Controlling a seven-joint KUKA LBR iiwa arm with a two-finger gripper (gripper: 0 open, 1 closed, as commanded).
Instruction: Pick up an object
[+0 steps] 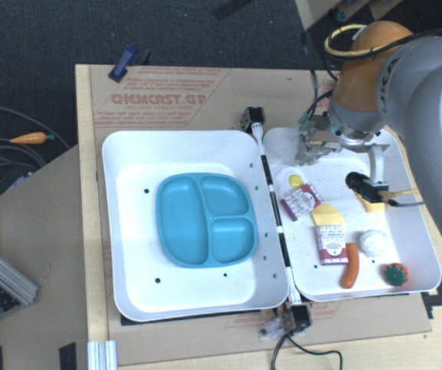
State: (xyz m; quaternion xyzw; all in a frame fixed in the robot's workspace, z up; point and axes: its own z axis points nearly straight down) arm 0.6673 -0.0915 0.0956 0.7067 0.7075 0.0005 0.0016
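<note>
The left bin (120,206) holds a single thing, a blue plate (205,219) divided into three compartments, lying flat near its middle. The right bin (417,237) touches it along their shared edge and holds all the small objects. The grey arm (429,91) reaches in from the right, and its gripper (312,153) hangs over the far left corner of the right bin; whether it is parted or closed cannot be told, and nothing shows in its grasp. Nearest below it lies a small yellow piece (295,181), just beside a red and white packet (300,203). A yellow-topped red carton (330,236) lies flat toward the bin's middle, with an orange-red sausage (349,266) close against its near right corner. A white lump (373,242) sits right of the carton, and a small red fruit with a green top (395,274) sits in the near right corner.
</note>
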